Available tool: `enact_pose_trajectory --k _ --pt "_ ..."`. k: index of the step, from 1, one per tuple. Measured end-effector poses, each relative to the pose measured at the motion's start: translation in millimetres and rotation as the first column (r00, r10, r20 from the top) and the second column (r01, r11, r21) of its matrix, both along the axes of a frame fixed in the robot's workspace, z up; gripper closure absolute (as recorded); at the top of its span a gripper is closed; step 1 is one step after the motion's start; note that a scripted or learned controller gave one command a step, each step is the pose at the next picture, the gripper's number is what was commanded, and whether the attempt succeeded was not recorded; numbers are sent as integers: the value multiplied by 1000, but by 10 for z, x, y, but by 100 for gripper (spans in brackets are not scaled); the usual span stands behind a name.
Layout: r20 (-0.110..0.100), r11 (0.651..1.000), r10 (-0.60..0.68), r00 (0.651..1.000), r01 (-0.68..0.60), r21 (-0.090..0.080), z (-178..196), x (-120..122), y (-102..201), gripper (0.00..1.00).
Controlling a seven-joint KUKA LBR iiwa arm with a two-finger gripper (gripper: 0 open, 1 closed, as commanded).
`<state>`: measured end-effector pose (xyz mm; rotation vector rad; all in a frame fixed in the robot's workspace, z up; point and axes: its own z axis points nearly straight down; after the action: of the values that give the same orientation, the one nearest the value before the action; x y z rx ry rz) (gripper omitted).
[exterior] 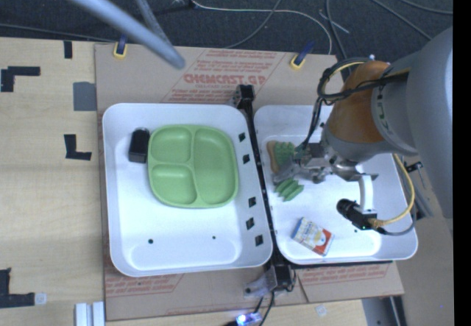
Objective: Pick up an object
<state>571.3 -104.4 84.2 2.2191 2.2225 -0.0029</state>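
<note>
Green and ridged, the small toy (288, 190) lies in the right bin (397, 247) just below-left of the claw (307, 163), its long axis slanting up-right toward it, though whether the claw is parted or gripping anything cannot be told.

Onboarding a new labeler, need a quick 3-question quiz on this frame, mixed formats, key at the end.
1. True or false: the green divided plate lies in the right bin.
2. Multiple choice: what lies left of the plate, touching its rim? A) a small black object B) a red ball C) a spoon
3. Fill in: the small printed packet lies near the ___ edge of the right bin.

Key
1. False: it lies in the left bin.
2. A
3. Front (bottom of the view), apart from the green item near the hand.
</note>
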Motion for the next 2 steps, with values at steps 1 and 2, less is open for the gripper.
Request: enact_pose_trajectory --k 1,2 --pt "0 1000 1 1000 -1 1 128 6 5 100" --pt "6 1000 0 1000 0 1 752 54 -18 100"
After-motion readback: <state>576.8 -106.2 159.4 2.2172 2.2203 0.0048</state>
